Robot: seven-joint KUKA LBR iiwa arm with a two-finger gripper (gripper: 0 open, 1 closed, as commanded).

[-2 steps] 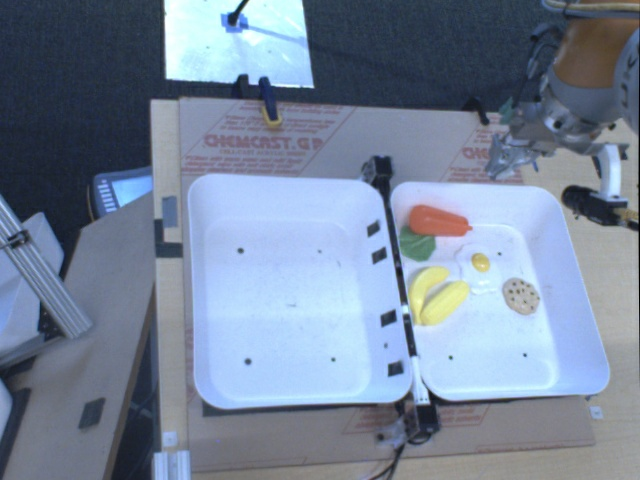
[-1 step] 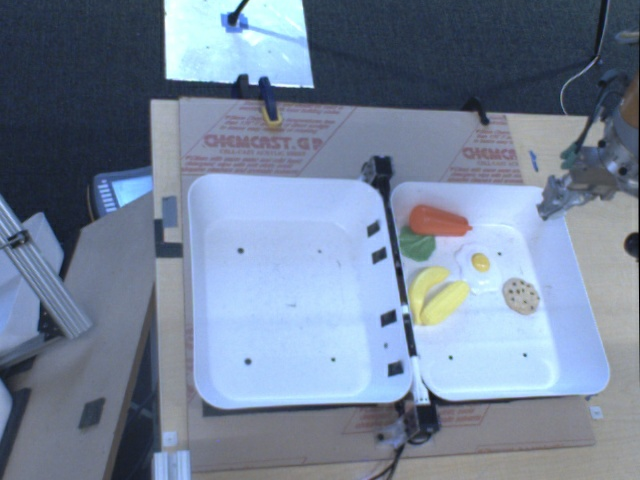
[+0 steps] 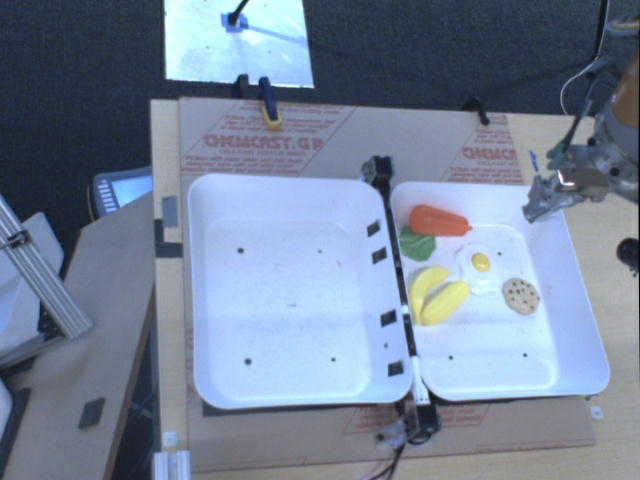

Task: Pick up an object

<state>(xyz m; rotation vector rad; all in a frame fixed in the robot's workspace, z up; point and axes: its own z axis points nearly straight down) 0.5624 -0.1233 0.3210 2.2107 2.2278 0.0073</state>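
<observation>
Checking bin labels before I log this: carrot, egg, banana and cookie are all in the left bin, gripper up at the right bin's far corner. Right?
Not quite. The camera view shows the carrot, fried egg, banana and cookie in the right bin, not the left bin. The rest holds: the gripper is over the right bin's far right corner.

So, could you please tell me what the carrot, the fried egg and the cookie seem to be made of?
Carrot: likely molded plastic, with smooth, even orange color and a green top. Fried egg: probably plastic too, flat glossy white with a yellow dome. Cookie: matte tan with dark specks; material unclear.
</observation>
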